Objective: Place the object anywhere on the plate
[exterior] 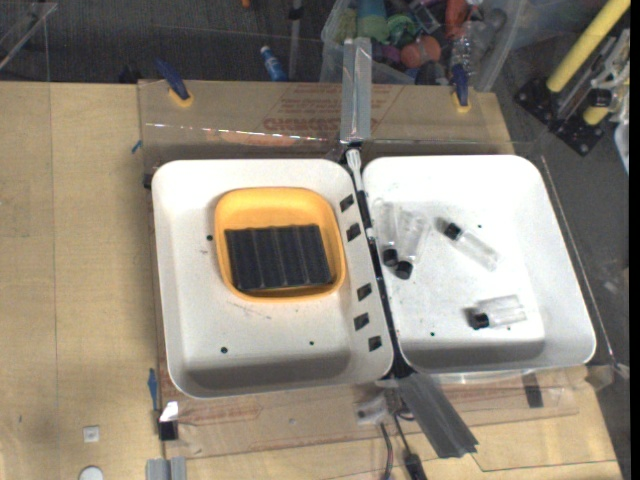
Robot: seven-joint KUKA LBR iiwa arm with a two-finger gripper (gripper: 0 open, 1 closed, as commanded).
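An orange-yellow plate [232, 211] with a dark ribbed insert [277, 258] lies in the left white bin [190, 328]. In the right white bin [520, 198] lie several small clear vials with black caps: two close together near the divider [399, 238], one [467, 242] toward the middle, and one [496, 313] near the front.
A strip with black marks [362, 268] divides the two bins. Behind the bench stands a clear crate of colourful toys [420, 13]. Blue clamps [176, 85] hold a board along the back edge. Wooden bench surface [70, 268] surrounds the bins.
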